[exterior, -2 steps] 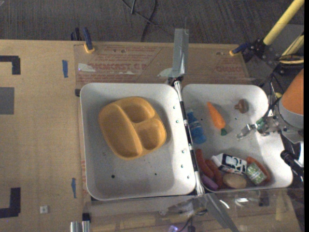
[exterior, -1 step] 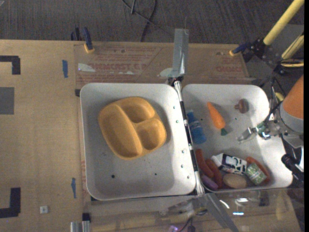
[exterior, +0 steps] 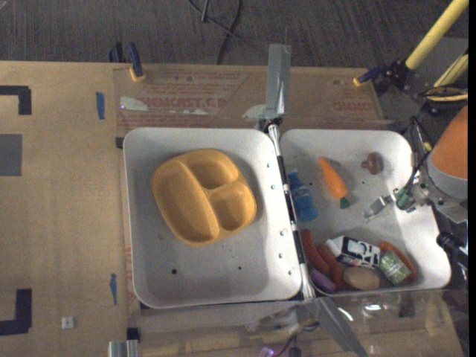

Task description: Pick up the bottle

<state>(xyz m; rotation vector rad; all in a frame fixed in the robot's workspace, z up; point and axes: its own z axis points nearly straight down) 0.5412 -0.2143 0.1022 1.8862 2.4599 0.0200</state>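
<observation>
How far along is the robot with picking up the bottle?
Nothing looks done yet: the blue bottle lies in the right bin, against its left wall, beside the carrot. In hand: the gripper hangs over the bin's right side, apart from the bottle. Left: reaching across, gripping and lifting.

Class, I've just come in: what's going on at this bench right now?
A robot arm reaches in from the right over the right bin, its gripper low near the bin's middle. The blue bottle it should pick up lies untouched by the bin's left wall. The left bin holds a yellow divided plate.
</observation>
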